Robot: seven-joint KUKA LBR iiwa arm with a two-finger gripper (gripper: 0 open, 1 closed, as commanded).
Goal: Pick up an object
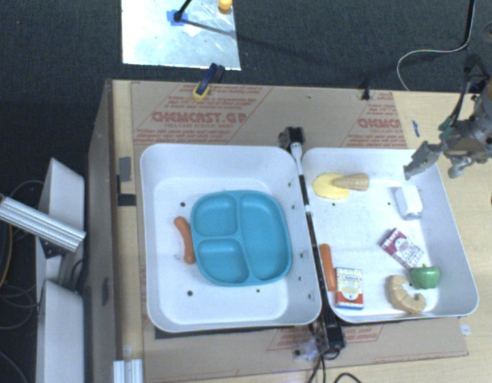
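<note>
My gripper (437, 164) hangs over the far right corner of the right bin (461, 238), open, with nothing between its two spread fingers. Just below it in the bin lies a small white block (407, 201). The same bin holds a yellow piece with a tan cone (340, 185), a red-and-white packet (402, 248), a green item (425, 277), a tan croissant (406, 295), an orange sausage (328, 266) and a small printed box (349, 287).
The left bin (162, 214) holds a blue divided tray (239, 236) and an orange sausage (184, 239) beside it. A black divider rail (303, 198) runs between the bins. A cable (425, 58) loops behind the arm at upper right.
</note>
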